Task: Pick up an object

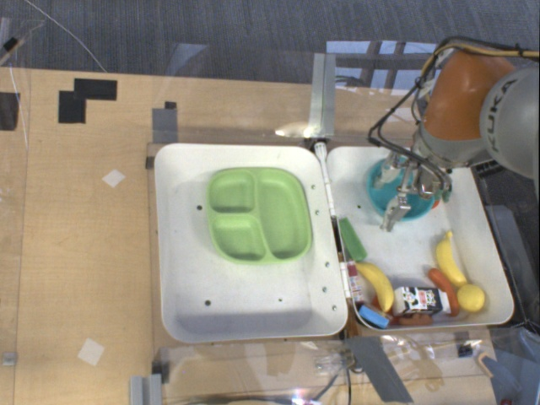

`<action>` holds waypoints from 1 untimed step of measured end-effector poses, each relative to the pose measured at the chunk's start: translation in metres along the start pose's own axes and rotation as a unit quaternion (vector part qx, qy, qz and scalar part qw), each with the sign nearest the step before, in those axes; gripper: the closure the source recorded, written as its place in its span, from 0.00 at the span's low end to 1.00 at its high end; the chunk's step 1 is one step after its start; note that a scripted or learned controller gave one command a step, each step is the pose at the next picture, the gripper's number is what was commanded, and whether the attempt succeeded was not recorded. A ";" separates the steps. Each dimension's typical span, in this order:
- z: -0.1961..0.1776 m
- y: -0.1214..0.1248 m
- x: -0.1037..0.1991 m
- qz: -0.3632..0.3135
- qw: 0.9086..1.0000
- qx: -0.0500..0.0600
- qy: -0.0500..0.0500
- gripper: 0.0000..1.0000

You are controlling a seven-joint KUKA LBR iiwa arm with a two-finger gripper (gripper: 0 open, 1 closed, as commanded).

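Light wooden bench top (76, 251), black tape patches (84, 98), dark grey carpet floor (211, 24) beyond

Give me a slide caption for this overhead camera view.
Arm's gripper hovers over a teal bowl in the right bin; green divided plate sits in the left bin.

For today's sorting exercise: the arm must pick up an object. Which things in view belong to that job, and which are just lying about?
Belonging to the job:
- hand, over the teal bowl
- two bananas
- lemon
- green block
- small carton
- right bin

Just lying about:
- green divided plate in the left bin
- black tape marks
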State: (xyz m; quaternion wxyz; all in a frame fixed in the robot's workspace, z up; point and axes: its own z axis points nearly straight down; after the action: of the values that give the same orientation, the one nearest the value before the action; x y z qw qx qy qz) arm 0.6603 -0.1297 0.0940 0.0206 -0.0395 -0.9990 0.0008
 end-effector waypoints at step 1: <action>-0.022 -0.076 -0.006 -0.051 0.999 0.001 -0.015 0.00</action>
State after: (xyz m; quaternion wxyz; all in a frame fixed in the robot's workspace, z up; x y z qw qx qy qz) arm 0.6612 -0.2055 0.1160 0.0052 0.0115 -0.9999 0.0012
